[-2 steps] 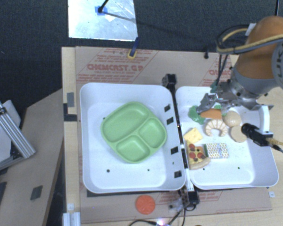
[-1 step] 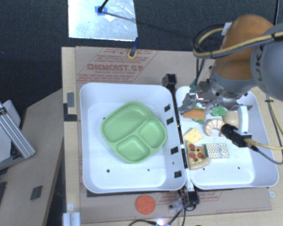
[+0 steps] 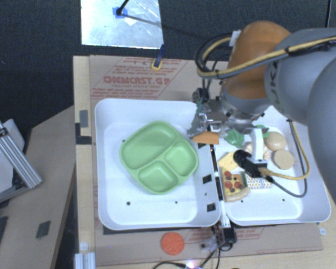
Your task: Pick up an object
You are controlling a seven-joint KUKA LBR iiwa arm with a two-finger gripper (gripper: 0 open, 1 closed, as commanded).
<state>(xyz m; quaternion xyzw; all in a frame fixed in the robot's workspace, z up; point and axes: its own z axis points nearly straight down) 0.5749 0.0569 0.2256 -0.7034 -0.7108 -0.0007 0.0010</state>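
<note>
The gripper (image 3: pixel 204 123) hovered low over the right bin's (image 3: pixel 283 200) far left corner by a small orange piece (image 3: pixel 208 140), its grip impossible to tell, with nothing visibly lifted yet.

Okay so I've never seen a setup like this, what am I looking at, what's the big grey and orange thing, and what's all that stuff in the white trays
This is one picture from a camera fixed above a workbench, looking down at a slant. The big grey and orange thing is a robot arm reaching in from the right. Its gripper hangs over the wall where two shallow white bins meet. The left bin holds a green divided plate. The right bin holds a toy pizza slice, two round beige pieces and a small green piece. An orange disc lies outside, in front of the bins. This view does not settle whether the gripper holds anything.
</note>
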